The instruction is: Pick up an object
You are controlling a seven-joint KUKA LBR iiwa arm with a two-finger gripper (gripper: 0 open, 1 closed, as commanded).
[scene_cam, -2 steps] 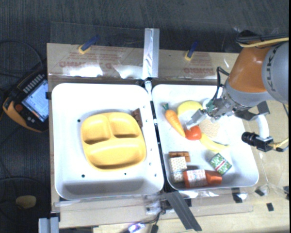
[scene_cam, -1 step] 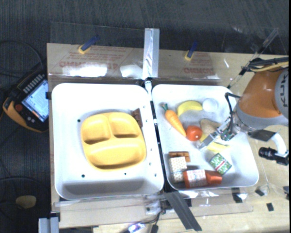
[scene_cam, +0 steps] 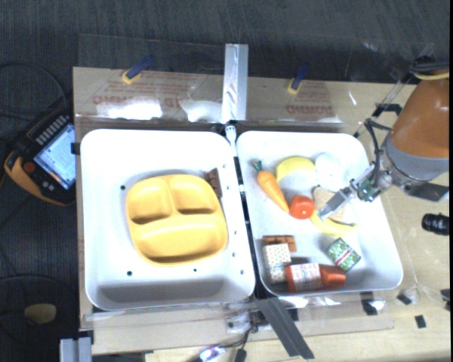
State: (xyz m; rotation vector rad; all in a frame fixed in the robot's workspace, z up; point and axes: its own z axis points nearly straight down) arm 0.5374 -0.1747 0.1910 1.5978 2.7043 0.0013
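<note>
Gripper low in right bin, tips over banana beside tomato; whether fingers spread or pinching cannot be told. Best settled squarely over banana, clear of tomato and carrot, before closing. Left bin holds yellow tray. Pale desk, dark carpet around, pendant at left.

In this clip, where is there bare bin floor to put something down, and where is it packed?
Left bin: bare floor rings the yellow tray, widest along the near wall and the left side. Right bin: crowded; carrot, tomato, bottle, green box and gripper fill it, with thin gaps near the right wall.
</note>
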